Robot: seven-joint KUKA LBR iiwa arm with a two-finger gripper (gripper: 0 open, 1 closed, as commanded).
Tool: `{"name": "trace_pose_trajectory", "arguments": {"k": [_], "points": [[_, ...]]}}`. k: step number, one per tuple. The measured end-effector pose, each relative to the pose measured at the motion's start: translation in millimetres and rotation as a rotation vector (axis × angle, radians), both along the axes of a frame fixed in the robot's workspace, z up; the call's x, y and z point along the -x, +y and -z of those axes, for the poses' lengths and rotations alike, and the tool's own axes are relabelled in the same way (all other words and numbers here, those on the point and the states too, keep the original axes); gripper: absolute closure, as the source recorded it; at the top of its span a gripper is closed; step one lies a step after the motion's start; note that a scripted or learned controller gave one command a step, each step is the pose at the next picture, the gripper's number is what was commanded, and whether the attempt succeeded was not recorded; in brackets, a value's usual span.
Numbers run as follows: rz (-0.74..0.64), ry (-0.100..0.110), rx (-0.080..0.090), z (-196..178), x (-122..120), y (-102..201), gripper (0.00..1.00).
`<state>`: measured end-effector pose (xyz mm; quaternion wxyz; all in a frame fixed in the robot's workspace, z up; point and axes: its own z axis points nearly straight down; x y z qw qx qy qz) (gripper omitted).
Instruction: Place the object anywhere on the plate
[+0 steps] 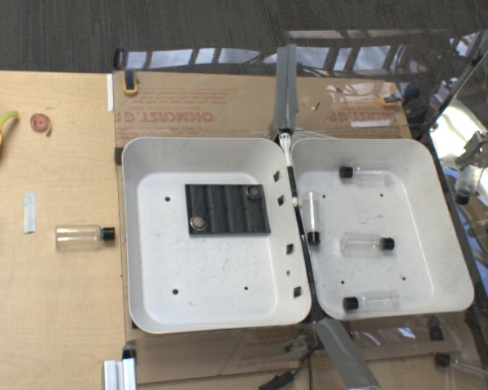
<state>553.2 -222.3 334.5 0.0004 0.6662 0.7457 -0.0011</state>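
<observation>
Camera view: two bins, plate, vials, gripper at far right.
Left bin holds the dark ridged plate. Right of the plate, the right bin holds four clear vials lying flat, none on the plate. Gripper sits beyond that bin, well apart from the plate; grip state cannot be told. Two small round items rest on the plate.

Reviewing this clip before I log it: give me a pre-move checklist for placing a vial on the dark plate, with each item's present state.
1. Dark plate lies flat in the left bin: ok.
2. Free room on the plate beside its two round pieces: ok.
3. Vials waiting in the right bin, such as the middle vial: ok.
4. Vials lie apart, none stacked: ok.
5. Gripper state: cannot tell.
6. A vial already on the plate: not ok.
</observation>
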Motion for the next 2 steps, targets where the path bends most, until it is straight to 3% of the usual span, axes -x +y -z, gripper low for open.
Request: {"name": "trace_pose_trajectory", "arguments": {"k": [1,2], "points": [[0.096,0.001,-0.001,20,59,79,1.00],[0.049,0.003,-0.002,113,76,142,1.00]]}}
